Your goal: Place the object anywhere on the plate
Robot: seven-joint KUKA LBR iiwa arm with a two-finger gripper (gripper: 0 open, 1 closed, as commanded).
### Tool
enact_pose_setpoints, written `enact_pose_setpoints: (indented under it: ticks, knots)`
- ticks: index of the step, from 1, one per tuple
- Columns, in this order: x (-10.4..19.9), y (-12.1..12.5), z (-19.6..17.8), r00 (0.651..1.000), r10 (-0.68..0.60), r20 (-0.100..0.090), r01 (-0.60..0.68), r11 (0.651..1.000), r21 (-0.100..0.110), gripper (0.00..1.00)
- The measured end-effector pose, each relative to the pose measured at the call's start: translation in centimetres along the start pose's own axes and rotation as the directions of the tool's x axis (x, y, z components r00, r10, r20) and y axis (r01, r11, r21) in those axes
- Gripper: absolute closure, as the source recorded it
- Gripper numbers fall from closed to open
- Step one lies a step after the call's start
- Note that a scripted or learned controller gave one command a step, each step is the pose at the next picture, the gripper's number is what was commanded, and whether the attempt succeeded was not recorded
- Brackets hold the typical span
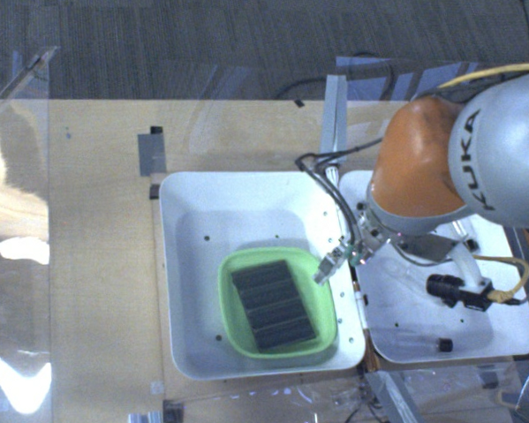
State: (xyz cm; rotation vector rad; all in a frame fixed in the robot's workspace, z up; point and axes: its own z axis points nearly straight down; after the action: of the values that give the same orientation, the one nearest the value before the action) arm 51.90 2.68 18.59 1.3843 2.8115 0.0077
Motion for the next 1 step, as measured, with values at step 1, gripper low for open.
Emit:
enact_pose_setpoints:
  ticks: [1]
  knots:
    - [-0.06, 0.30, -1.17, 1.000, -0.001, 0.003, 0.001, 1.000, -0.008, 1.00]
